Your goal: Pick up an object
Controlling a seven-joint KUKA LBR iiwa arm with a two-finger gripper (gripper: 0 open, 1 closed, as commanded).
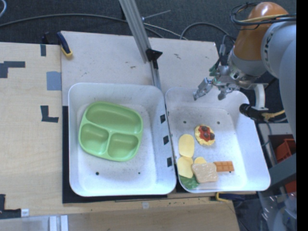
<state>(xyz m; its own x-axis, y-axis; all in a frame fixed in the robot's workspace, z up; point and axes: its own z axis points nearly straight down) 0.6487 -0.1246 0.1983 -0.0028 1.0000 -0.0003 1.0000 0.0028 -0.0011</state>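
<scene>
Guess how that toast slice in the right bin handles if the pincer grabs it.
The toast slice looks like a moulded toy, so probably stiff and light. It lies flat, overlapping the green leaf and touching the yellow oval piece, so a thin edge may slip from the pincer and a push could drag its neighbours. Rolling seems unlikely.

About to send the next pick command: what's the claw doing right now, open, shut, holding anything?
Claw: open and holding nothing, above the far rim of the right shallow white bin.
</scene>
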